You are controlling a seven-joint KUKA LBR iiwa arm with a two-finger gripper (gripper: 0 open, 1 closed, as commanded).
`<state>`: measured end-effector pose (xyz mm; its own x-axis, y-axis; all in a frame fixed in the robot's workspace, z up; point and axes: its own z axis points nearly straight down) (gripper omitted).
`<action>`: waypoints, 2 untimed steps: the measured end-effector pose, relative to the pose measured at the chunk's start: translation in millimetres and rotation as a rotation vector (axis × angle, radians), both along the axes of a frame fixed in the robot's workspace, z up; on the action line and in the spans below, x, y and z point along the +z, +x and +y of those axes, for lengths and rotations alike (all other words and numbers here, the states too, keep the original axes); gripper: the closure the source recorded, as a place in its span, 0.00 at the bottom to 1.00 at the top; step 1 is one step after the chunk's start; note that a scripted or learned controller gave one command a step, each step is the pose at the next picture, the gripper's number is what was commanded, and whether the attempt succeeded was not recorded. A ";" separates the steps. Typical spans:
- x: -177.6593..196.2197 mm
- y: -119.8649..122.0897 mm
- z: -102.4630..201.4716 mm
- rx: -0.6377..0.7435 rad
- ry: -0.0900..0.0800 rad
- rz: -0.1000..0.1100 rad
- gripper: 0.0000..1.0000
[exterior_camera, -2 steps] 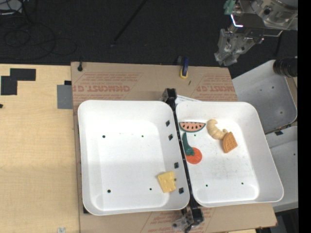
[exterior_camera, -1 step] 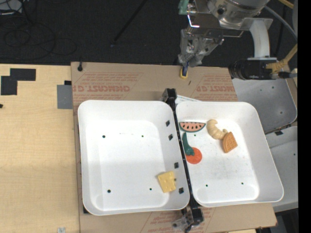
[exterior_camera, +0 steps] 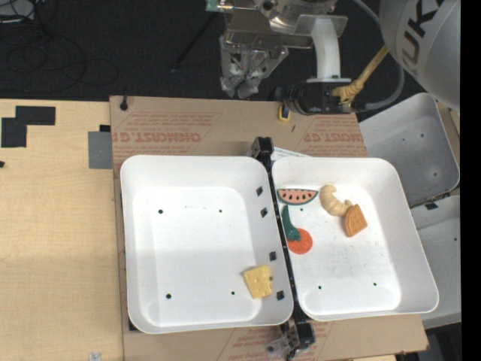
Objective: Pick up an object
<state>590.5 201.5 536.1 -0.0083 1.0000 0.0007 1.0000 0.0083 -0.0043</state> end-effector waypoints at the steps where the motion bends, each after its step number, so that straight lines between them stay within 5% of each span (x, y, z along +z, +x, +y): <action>1: 0.3 34.0 44.0 -0.004 -0.002 -0.002 1.00; 2: 0.7 36.8 42.6 -0.007 -0.003 -0.001 1.00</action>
